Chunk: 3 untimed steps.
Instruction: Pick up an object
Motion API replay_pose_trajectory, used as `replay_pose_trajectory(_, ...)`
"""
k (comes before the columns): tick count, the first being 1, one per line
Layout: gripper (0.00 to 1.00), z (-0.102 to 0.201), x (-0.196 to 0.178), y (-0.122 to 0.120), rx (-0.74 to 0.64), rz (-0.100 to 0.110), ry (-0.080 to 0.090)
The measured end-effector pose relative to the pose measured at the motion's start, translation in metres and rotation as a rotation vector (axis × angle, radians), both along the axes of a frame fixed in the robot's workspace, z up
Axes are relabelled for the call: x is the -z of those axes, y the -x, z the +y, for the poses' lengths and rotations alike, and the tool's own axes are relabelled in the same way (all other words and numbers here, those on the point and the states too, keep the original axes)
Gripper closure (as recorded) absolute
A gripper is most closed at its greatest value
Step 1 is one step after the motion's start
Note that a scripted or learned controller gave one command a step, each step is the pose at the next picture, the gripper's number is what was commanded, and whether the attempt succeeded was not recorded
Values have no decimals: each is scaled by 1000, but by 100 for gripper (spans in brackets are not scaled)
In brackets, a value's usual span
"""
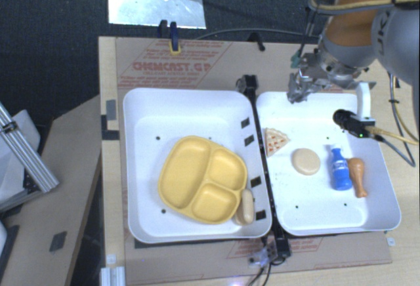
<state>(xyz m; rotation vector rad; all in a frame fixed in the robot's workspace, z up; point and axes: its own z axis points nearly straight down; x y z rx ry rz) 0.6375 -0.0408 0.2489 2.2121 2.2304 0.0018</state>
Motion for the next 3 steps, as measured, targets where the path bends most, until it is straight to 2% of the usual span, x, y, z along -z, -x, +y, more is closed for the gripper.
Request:
replay_pose_trajectory(1, 100, 50, 14, 25, -1, 2, -2)
replay_pose_trajectory(2, 100, 96, 12, 34, 0, 1, -1)
replay_pose_trajectory(3, 100, 141, 26, 60, -1, 4, -1)
